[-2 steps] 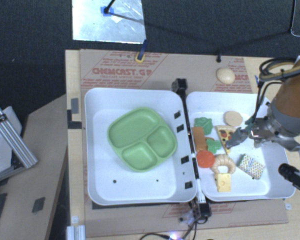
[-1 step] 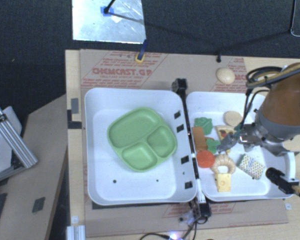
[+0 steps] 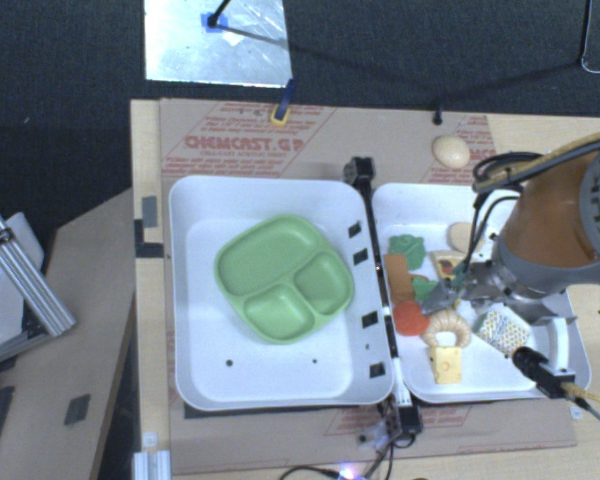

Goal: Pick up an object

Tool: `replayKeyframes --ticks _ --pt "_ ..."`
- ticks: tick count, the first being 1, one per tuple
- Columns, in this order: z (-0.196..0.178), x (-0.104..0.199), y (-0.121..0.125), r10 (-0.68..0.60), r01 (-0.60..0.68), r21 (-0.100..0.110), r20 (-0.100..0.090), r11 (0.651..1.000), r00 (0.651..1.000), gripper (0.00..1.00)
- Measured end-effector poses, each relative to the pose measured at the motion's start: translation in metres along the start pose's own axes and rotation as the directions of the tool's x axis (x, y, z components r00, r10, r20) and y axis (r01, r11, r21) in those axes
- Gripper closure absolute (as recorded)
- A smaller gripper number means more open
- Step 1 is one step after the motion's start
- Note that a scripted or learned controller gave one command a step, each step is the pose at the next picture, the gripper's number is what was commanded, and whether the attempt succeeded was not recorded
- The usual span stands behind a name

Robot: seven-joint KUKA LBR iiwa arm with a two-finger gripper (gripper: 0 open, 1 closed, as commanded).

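Grey and orange, the arm (image 3: 555,218) is reaching in from the right over the right bin (image 3: 410,200), its hand (image 3: 450,293) hanging low among the small toys; whether it is wide or narrow, I cannot tell. Beside it, the left bin (image 3: 195,268) is bearing a green divided plate (image 3: 283,278). Just beside the hand, an orange block (image 3: 400,280) is lying near the dividing wall, long axis running front to back.

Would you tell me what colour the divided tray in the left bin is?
Light green; the divided tray shows clearly in the camera view, lying in the left bin.
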State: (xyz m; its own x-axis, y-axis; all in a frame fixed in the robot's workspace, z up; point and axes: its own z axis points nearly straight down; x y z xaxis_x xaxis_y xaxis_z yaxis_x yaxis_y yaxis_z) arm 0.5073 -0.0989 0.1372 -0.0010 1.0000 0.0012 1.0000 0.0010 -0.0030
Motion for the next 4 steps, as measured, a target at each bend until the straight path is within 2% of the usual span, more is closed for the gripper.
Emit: replayKeyframes --ticks 1,2,3,4 --pt "0.048 0.000 0.003 0.001 -0.001 -0.011 0.001 1.000 1.000 0.00" --pt "0.034 0.000 0.006 0.000 0.000 -0.020 0.002 1.000 1.000 1.00" --pt "-0.029 0.002 0.011 -0.003 0.003 -0.010 0.002 1.000 1.000 1.00" --pt "-0.083 0.002 0.013 -0.004 0.004 -0.011 0.003 1.000 1.000 1.00"
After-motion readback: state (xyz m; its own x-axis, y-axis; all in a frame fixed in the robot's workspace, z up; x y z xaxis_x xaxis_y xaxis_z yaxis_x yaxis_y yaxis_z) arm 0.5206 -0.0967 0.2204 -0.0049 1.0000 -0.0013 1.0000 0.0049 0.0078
